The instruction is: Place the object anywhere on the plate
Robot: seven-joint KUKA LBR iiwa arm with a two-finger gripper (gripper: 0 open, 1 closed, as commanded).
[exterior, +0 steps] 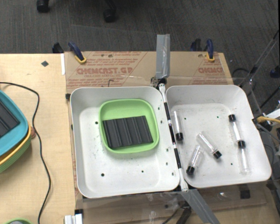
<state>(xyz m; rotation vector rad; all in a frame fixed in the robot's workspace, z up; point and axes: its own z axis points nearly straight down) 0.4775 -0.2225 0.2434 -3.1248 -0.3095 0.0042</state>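
Observation:
A green square plate [128, 107] sits in the left white bin [87, 175], toward its back. A dark ribbed rectangular pad [129, 131] lies flat on the plate. In the right white bin [252, 174] lie several clear tubes with black caps: one [176, 125] along the left wall, one [209, 145] near the middle, one [194, 160] at the front, one [235, 129] and another [243, 158] on the right.
Brown cardboard [115, 68] lies under the bins, held by clamps [76, 51] at the back. A stack of teal and green plates [7, 130] stands at the far left with a black cable [40, 149] beside it. A grey tape strip [163, 58] rises between the bins.

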